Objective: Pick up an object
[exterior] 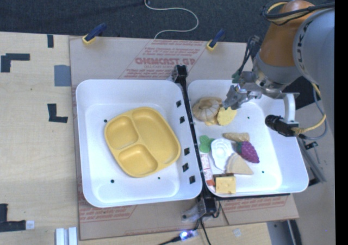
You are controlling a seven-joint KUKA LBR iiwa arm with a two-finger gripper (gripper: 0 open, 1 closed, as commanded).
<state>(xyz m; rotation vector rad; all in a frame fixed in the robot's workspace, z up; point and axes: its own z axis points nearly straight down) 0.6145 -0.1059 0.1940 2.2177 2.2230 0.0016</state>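
Observation:
The right bin [283,176] holds several toy foods: a tan bread roll [205,109], a yellow piece [227,116], a purple grape bunch [249,151], a white fried egg [220,150], a green piece [204,143], a tan wedge [239,165] and a yellow cheese cube [225,184]. My gripper [234,100] hangs low at the back of this bin, right over the yellow piece and beside the roll. Its tips seem to touch the yellow piece, and their spread is too dark to read.
The left bin [87,130] holds a yellow three-compartment plate [142,140]. A tan strip [236,137] lies mid-bin on the right, and a red-and-white packet [205,162] lies by the divider. The arm's orange band [283,32] and grey body crowd the right bin's far right corner.

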